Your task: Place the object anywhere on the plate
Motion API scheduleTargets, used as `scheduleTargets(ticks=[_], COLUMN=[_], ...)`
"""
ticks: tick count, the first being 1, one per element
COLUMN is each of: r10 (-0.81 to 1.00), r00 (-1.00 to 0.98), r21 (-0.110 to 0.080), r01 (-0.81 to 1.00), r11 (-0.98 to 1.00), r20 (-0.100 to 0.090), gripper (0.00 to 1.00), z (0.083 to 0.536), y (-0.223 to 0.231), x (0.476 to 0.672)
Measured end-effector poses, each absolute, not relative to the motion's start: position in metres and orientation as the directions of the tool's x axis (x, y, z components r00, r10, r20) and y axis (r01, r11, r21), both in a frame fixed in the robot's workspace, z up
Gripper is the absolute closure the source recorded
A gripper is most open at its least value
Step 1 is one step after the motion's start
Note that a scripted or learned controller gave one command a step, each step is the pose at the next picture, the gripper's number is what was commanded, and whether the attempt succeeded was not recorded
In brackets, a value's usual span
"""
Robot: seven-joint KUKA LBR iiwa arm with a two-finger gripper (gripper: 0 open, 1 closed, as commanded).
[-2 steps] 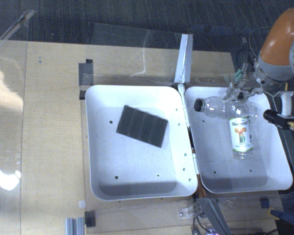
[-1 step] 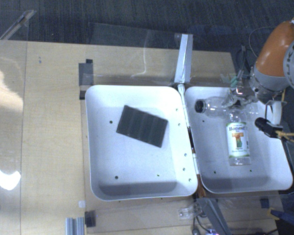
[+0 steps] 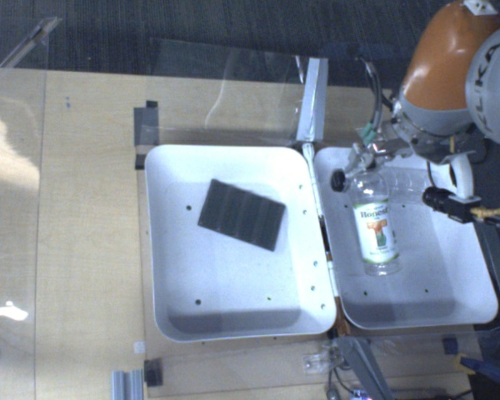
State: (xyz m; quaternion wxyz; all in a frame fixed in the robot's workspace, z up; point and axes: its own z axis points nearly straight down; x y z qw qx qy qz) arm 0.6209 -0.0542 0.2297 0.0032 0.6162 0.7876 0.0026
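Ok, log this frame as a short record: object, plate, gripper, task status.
object: clear plastic bottle with a label, lying in the right bin
plate: dark rectangular plate, flat in the left bin
gripper: gripper above the bottle's cap end; grasp cannot be judged
task status: bottle not yet on plate

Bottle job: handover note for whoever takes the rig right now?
End effector: over the top end of the bottle in the right bin; grip not readable from this view.
Bottle: clear plastic, labelled, in the right bin.
Plate: the dark flat rectangle in the left bin, nothing on it.
Done: approach to the bottle.
Left: confirm grasp, lift, carry across to the plate, release.
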Motion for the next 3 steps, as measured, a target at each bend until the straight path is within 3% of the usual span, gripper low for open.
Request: scheduleTargets(ticks=[1,2,3], r10=[0.907,0.679,0.505], r00=[-0.422,-0.734,-0.863], r21=[0.007,0.007,0.006], r01=[0.907,0.679,0.505], r11=[0.422,0.734,0.863], r20=[-0.002,-0.005,-0.008], gripper=[1.0,1.0,1.0], z=[0.246,0.258,0.315], y=[0.023,0.074,0.043], x=[0.611,0.67,0.635])
